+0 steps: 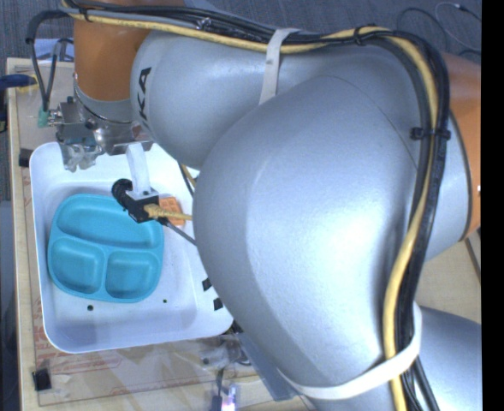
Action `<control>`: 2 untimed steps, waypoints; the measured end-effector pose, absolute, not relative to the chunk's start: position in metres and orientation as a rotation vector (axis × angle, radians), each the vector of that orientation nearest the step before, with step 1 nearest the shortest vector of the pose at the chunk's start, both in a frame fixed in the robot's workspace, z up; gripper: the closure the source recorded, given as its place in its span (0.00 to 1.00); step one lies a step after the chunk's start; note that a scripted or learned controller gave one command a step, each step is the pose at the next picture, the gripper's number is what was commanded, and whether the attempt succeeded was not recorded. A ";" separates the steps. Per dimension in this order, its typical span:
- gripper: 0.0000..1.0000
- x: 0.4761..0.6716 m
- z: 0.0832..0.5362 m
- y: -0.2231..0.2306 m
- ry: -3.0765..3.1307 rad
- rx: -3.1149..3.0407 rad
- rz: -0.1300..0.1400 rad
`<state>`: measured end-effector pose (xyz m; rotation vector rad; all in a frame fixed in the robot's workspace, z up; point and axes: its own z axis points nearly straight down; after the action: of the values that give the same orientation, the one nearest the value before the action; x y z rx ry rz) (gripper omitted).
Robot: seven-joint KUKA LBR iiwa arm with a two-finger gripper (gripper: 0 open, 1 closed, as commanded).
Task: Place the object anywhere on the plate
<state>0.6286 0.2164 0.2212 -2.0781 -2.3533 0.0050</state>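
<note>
White bin point(106, 336), left side of the worktop: blue three-compartment plate point(80, 229) lies in it. End effector point(82, 151) hangs over the bin's far corner, just beyond the plate's rim; spread or closed, cannot tell. Object's position relative to it: cannot tell. Judged step: transport. Next: shift over the plate, lower, release.

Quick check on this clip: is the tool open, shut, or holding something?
Tool: cannot be told from this view. It hangs above the upper-left corner of the white bin, just beyond the blue plate.
</note>
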 end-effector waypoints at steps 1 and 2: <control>1.00 0.532 0.239 0.146 -2.581 -1.785 0.006; 1.00 0.519 0.220 0.203 -2.327 -2.106 0.010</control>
<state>0.5194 0.2034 0.2197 -2.1056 -2.3269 0.0098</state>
